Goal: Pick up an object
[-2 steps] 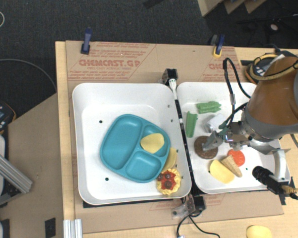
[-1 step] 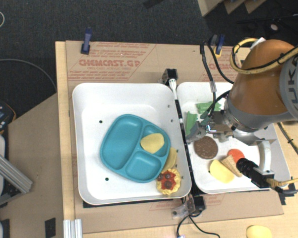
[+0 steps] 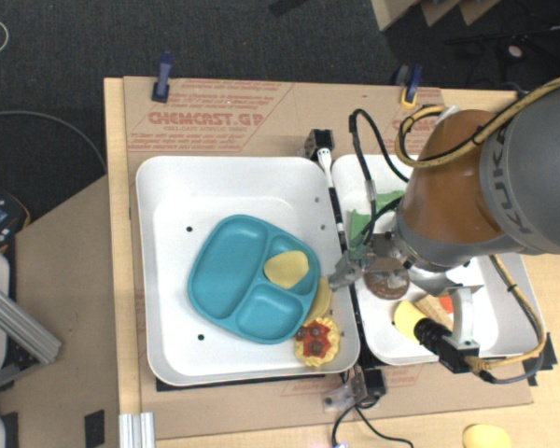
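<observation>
A teal divided plate (image 3: 233, 287) lies in the left bin (image 3: 163, 250), with a pale yellow piece (image 3: 287, 268) in its upper right compartment. Against the plate's right edge rests a yellow curved item (image 3: 323, 297). Below that, near the bin's front corner, sits a red and yellow toy (image 3: 317, 340). My gripper (image 3: 347, 271) hangs low over the wall between the two bins, just right of the plate. The right bin (image 3: 509, 320) holds a green object (image 3: 359, 224), a brown round thing (image 3: 387, 284), a yellow item (image 3: 408, 318) and an orange piece (image 3: 436, 304), all partly hidden by the arm.
The arm's orange band (image 3: 448, 175) and grey body cover most of the right bin. Black cables (image 3: 359, 129) loop above that bin, and a black rod (image 3: 332, 194) lies along the divider. Blue clamps (image 3: 161, 77) hold the cardboard base at the back.
</observation>
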### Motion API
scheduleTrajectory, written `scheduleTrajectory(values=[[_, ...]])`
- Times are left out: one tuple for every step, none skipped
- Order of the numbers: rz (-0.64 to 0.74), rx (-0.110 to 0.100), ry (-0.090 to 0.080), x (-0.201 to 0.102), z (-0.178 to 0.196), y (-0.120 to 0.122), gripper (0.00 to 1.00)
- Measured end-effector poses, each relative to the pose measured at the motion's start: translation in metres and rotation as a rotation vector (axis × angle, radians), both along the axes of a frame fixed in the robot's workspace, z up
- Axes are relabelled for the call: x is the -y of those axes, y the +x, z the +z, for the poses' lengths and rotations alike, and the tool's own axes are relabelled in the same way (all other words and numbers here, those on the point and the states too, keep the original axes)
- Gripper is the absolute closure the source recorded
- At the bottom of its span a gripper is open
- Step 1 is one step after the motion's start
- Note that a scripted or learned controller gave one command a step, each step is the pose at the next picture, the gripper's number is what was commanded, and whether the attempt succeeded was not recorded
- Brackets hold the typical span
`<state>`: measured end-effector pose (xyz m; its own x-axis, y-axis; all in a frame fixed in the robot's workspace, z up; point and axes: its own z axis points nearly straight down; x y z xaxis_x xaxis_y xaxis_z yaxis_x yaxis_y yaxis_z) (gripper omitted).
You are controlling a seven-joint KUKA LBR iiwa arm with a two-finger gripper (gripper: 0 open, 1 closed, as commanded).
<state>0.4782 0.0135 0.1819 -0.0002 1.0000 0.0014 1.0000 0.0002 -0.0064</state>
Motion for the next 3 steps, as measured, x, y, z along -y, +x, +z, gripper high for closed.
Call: scheduleTrajectory(values=[[0.007, 0.019, 0.001, -0.054, 0.090, 0.040, 0.00], [0.002, 0.009, -0.001, -0.050, 0.096, 0.038, 1.00], [0.004, 0.022, 0.003, -0.059, 0.230, 0.008, 1.00]])
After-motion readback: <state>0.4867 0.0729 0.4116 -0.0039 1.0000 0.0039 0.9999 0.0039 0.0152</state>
